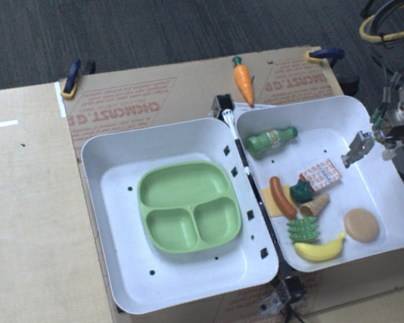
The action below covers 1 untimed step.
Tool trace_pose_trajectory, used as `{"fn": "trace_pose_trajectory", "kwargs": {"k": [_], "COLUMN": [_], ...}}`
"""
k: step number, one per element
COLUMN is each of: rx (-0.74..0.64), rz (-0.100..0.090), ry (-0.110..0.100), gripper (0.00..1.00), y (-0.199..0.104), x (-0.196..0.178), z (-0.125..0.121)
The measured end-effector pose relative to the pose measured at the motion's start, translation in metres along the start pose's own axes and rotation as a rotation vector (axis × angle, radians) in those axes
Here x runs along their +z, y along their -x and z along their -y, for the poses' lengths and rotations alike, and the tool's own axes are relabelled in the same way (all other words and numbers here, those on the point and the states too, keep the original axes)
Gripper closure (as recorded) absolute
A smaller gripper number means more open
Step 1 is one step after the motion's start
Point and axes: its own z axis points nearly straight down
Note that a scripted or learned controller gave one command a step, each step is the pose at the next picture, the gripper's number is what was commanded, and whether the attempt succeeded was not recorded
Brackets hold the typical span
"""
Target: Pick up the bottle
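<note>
Camera view: bottle (271, 139) well left of the jaws (358, 146), their state unclear.

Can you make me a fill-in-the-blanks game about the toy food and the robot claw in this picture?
1. The green bottle lies on its ____ in the right bin.
2. The green divided plate sits in the ____ bin.
3. The carrot lies ____ the bins, on the cardboard.
4. The banana's colour is ____.

Missing words: side, left, outside, yellow

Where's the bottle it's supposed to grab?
The green bottle lies on its side in the right bin, at its far left corner, beyond the hot dog and below the carrot outside.
</note>
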Motion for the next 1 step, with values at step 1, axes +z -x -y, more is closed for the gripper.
{"fn": "trace_pose_trajectory", "kwargs": {"k": [1], "rx": [-0.001], "rz": [0.001], "ry": [0.001], "gripper": [1.00], "y": [0.0004], "x": [-0.0095], "z": [-0.0004]}}
